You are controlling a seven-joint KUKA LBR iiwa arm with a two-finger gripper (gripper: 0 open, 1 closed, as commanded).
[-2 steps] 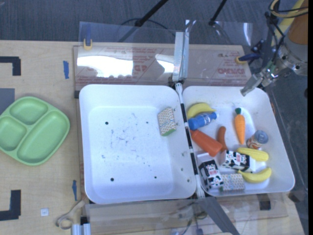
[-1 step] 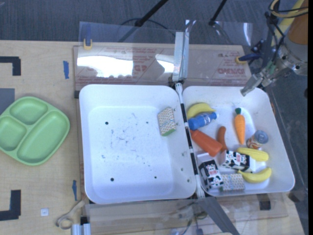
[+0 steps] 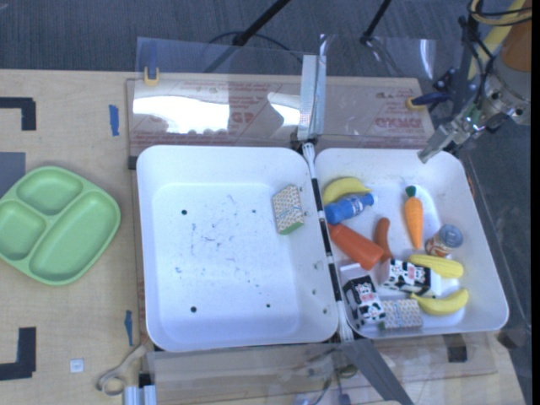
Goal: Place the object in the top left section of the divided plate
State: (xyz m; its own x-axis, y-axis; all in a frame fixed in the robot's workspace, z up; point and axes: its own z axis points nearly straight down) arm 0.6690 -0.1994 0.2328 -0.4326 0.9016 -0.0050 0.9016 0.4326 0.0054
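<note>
- Camera view is looking down on the bench [image 3: 76,108] at a slant; two white bins are sitting side by side.
- The gripper [image 3: 430,150] is hanging over the far right corner of the right bin [image 3: 485,251], with the grey arm [image 3: 506,66] reaching in from the right. From this angle I cannot tell whether it is wide, narrow or carrying anything.
- The divided plate [image 3: 59,226], green, is lying flat on the bench left of the left bin [image 3: 169,184], well apart from the gripper. Its top left section [image 3: 46,191] is facing the far left side.
- Which item is the task's object cannot be told; all loose items are lying in the bins, none on the plate.
- In the left bin, a small patterned block [image 3: 288,207] is resting near the right wall.
- In the right bin, a yellow banana [image 3: 344,187] is lying at the far left, with a blue bottle [image 3: 348,207] just beside it and an orange-red bottle [image 3: 356,243] nearer the camera.
- A carrot [image 3: 413,216] is lying lengthwise toward the right, green tip pointing away; a small red sausage [image 3: 383,233] is lying to its left.
- A small jar [image 3: 444,238] is sitting right of the carrot.
- Two more bananas [image 3: 435,266] [image 3: 445,302] are lying near the front right, beside black-and-white cartons [image 3: 361,298] [image 3: 409,275].
- A second patterned block [image 3: 401,313] is resting against the front wall.
</note>
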